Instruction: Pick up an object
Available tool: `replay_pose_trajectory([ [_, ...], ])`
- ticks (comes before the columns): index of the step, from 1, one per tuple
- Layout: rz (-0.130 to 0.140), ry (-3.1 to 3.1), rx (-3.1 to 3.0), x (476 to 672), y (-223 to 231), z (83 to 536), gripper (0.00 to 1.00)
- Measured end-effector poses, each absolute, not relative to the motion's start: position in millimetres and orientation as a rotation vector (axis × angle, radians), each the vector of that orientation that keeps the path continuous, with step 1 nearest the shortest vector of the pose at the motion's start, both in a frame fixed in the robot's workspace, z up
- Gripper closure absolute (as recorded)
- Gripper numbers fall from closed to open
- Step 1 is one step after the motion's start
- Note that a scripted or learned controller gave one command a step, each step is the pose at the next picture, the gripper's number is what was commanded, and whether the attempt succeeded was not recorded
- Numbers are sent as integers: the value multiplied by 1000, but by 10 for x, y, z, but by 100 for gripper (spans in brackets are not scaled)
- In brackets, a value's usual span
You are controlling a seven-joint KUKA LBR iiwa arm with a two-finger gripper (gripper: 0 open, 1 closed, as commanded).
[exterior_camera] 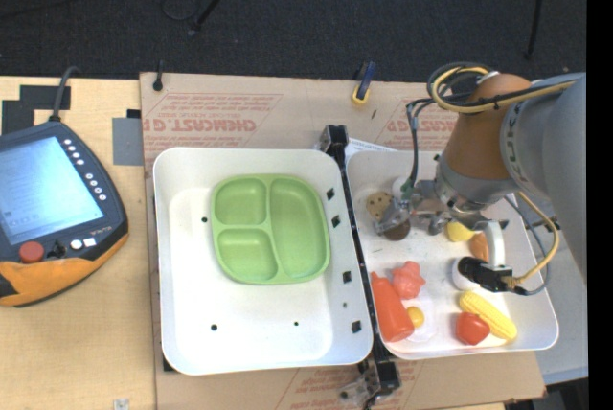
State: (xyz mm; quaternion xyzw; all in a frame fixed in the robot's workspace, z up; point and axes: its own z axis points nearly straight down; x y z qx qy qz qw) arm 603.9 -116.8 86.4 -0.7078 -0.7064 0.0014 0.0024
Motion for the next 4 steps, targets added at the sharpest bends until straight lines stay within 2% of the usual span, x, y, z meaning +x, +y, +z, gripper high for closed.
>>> replay_pose_trajectory([
  [1,5,-2209,-2227,6036,-1188,972,100],
  [3,-4,-2224,-2224,6061,-1209,2238,100],
  [4,1,-2222,-2220,6061,-1215,2275,100],
])
